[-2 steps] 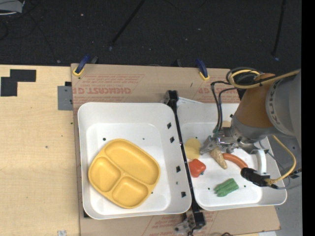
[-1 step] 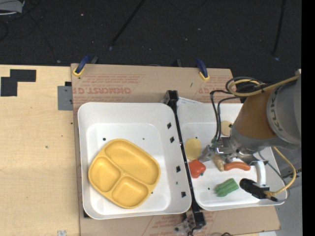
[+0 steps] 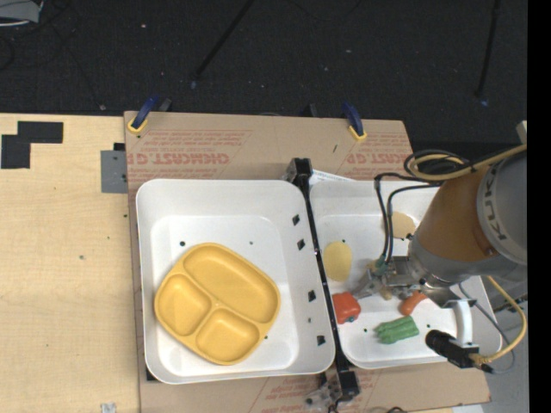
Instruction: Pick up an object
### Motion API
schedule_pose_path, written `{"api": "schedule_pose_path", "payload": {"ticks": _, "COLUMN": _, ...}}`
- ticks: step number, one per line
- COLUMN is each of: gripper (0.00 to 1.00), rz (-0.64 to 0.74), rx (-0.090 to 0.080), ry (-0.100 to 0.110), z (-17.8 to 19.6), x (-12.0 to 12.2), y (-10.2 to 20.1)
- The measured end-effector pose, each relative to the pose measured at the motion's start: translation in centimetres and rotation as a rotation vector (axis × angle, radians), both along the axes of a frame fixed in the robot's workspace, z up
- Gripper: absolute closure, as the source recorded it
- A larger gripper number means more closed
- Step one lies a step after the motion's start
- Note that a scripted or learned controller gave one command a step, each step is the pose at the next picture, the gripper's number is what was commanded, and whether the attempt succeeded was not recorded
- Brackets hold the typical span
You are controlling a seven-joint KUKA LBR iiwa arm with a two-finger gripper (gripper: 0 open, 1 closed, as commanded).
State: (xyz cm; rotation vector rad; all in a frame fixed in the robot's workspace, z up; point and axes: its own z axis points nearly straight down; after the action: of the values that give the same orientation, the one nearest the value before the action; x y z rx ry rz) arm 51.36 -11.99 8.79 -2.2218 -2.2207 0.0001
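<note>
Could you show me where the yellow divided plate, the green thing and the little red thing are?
yellow divided plate (image 3: 225, 287): camera view, its large upper compartment, in the left bin.
green thing (image 3: 396, 330): camera view, its middle, in the right bin.
little red thing (image 3: 346, 308): camera view, its top face, beside the divider.

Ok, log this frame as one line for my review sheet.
arm: over right bin | claw: low amid items, grip unclear | nearby: red piece, green piece | left bin: yellow divided plate

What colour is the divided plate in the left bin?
Yellow: the divided plate shows clearly in the camera view.
</note>
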Motion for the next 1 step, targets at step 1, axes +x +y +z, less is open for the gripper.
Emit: {"api": "schedule_pose_path", "payload": {"ticks": 1, "gripper": 0.0, "rz": 0.001, "rx": -0.001, "ry": -0.003, "z": 3.31, "x": 2.6, "y": -0.17}}
